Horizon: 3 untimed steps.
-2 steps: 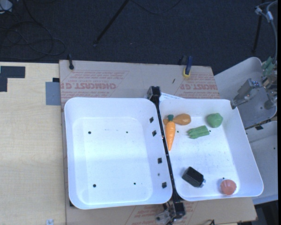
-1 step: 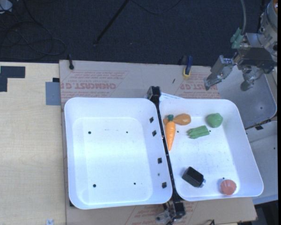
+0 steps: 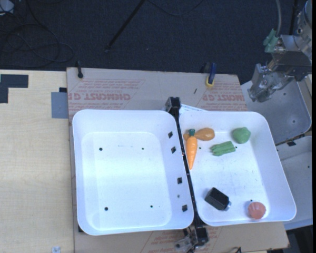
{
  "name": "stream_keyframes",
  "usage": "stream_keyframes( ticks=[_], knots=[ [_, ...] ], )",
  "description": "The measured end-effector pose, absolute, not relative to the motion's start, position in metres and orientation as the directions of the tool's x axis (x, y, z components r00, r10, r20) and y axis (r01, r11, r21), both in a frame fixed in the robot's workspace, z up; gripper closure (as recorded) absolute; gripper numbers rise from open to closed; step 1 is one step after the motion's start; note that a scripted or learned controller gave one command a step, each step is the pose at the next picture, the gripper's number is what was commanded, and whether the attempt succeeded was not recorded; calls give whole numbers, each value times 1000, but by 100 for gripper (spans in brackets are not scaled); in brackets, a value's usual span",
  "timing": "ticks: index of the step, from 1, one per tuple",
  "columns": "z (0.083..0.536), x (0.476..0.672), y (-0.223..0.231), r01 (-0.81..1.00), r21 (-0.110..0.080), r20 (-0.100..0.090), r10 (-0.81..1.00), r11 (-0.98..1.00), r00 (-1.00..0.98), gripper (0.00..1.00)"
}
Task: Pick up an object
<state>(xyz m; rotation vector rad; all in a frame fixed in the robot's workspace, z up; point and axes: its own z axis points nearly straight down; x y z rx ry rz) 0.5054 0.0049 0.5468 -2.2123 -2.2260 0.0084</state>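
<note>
a robotics lab: two white bins (image 3: 79,141) sit on a cardboard sheet (image 3: 147,88) clamped to a wooden bench (image 3: 26,167), with loose cables (image 3: 37,41) on dark carpet behind.

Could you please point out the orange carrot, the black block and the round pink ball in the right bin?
orange toy carrot (image 3: 191,153), camera view, mid-body.
black rectangular block (image 3: 217,198), camera view, top face.
round pink ball (image 3: 256,210), camera view, centre.

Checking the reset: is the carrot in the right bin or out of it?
In. The toy carrot lies flat inside the right bin, along its left wall beside the divider, leafy end pointing to the far side, touching an orange piece.
</note>
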Motion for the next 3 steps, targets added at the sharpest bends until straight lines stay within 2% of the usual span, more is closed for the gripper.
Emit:
stream_keyframes(
  ticks=[1, 2, 3],
  knots=[
    [537, 478, 61, 1000, -6, 0, 1000, 6, -6, 100],
    [537, 475, 137, 1000, -3, 0, 1000, 8, -8, 100],
    [537, 476, 187, 1000, -4, 0, 1000, 5, -5, 100]
  ],
)
